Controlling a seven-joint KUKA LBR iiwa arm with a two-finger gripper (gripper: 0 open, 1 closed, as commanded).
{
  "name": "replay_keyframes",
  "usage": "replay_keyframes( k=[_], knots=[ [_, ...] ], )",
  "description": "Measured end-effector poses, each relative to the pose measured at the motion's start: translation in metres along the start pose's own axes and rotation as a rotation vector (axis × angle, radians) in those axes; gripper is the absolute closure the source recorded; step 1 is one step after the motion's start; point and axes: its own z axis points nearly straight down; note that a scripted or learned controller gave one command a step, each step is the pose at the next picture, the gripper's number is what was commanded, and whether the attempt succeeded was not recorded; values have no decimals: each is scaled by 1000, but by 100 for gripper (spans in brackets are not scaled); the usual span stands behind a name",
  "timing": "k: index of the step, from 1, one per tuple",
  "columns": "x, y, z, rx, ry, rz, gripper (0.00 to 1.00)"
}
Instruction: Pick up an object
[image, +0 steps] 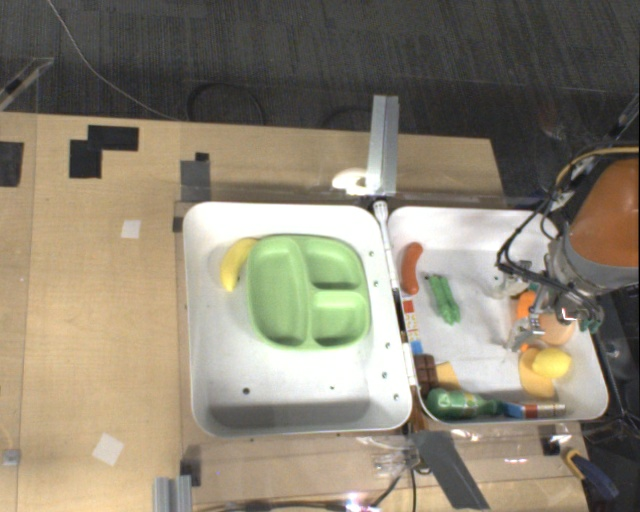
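The gripper (540, 318) hangs low in the right bin (470, 225), at about 3 o'clock of this bin. How wide the claw is open I cannot tell, and nothing is visibly between it. A yellow lemon-like object (545, 365) lies just at 6 o'clock of it, an orange piece (524, 303) close at 11 o'clock. In the left bin (215, 390) rests a green divided tray (305, 290), with a banana (233, 263) touching its 9 o'clock edge.
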Motion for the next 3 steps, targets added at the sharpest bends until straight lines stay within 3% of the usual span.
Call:
replay_keyframes(
  k=[1, 2, 3],
  knots=[
    [4, -1, 8, 0, -2, 33, 0],
    [-2, 0, -7, 3, -20, 30, 100],
    [-1, 0, -7, 3, -19, 30, 0]
  ],
)
